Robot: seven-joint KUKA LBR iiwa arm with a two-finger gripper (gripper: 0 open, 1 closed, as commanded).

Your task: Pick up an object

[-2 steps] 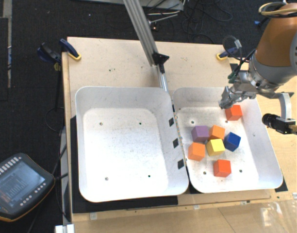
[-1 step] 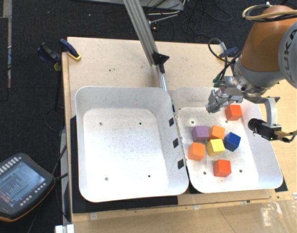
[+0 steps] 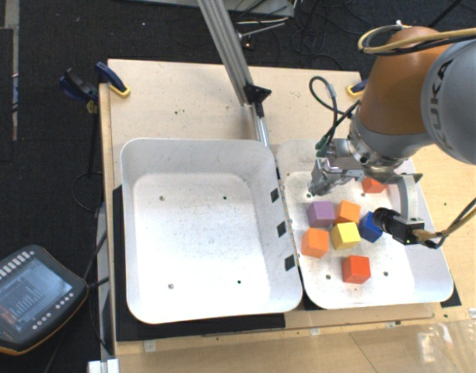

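The left bin (image 3: 199, 231) was white with tiny dark specks. The right bin (image 3: 393, 286) held little blocks bunched close together. From the left came an orange block (image 3: 316, 242), a purple block (image 3: 322, 213), a yellow block (image 3: 346, 234), a second orange block (image 3: 349, 210), a red block (image 3: 356, 270) and a blue block (image 3: 370, 227). Another orange-red block (image 3: 374, 185) peeked out under the arm. The gripper (image 3: 322, 179) hung just above the purple block. It was not holding any block.
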